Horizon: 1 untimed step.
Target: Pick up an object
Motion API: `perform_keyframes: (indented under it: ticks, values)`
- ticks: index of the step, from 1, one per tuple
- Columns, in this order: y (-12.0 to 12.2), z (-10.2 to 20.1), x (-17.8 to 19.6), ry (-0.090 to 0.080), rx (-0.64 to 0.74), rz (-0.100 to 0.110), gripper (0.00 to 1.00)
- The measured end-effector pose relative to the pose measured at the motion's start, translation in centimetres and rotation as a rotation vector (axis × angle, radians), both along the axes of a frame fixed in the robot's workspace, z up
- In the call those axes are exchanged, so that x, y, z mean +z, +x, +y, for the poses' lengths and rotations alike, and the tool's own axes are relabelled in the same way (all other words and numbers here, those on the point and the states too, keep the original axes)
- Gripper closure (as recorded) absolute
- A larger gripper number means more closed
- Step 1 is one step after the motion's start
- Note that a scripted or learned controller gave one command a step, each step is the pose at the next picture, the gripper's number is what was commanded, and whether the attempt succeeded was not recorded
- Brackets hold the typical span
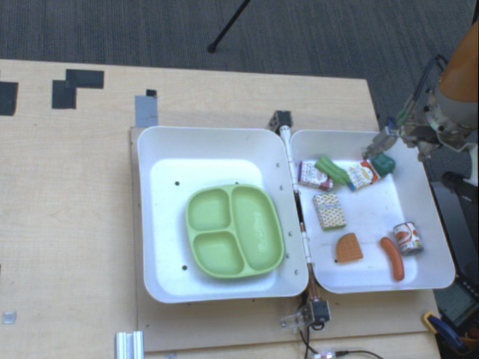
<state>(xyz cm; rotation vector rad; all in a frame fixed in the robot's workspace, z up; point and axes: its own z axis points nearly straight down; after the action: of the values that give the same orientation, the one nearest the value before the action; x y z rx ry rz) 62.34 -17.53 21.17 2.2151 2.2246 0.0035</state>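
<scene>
The right bin (438, 223) holds several small items. Along its far side lie a white and pink packet (312, 174), a green piece (331, 170), a red and white packet (361, 175) and a teal block (384, 163). Nearer lie a patterned packet (329, 211), an orange wedge (348, 248), a red sausage (393, 259) and a small can (406, 238). My gripper (380, 146) hangs over the bin's far right corner, just above the teal block. Nothing can be seen held in it.
A green divided plate (234, 230) lies in the left bin (153, 200). The grey arm with its orange band (460, 73) comes in from the right above the right bin's far edge. Cables and a clamp (314, 314) sit at the front between the bins.
</scene>
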Motion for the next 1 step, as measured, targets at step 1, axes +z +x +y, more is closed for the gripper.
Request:
perform_keyframes:
  ticks: [1]
  values:
    - [-4.22, 0.11, -12.69, -0.001, -0.002, -0.001, 0.00]
